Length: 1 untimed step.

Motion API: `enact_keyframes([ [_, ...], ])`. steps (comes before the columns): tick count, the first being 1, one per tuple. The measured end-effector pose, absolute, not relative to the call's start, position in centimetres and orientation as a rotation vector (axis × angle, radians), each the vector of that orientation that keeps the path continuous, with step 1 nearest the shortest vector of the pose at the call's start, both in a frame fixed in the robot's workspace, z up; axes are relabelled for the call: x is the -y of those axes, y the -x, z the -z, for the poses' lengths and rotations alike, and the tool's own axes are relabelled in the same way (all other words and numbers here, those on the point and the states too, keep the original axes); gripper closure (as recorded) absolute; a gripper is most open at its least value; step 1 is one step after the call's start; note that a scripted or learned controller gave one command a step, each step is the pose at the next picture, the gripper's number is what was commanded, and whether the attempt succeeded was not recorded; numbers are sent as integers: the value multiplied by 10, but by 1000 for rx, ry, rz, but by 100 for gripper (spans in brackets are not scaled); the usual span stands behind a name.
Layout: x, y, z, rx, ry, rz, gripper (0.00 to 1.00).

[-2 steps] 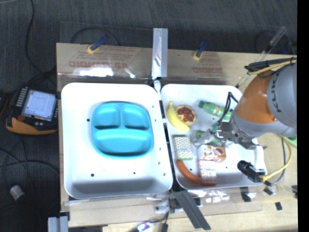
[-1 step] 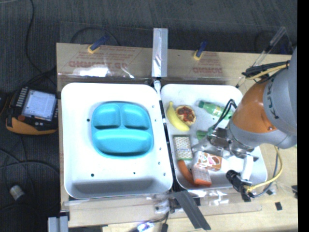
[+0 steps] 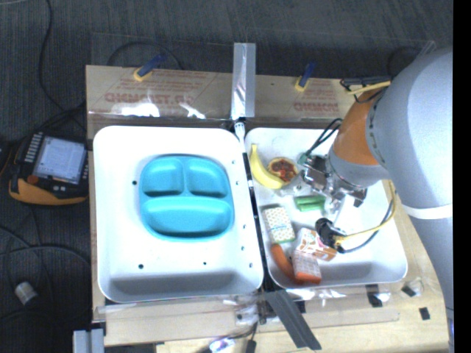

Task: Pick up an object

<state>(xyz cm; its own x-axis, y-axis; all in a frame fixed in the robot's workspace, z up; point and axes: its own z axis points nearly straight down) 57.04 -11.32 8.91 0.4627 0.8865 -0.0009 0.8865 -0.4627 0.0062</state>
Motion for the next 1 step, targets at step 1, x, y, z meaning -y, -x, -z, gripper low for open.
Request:
enact_keyframes([
  [1, 152, -512, -89, -1370, -2818, -10, 0],
])
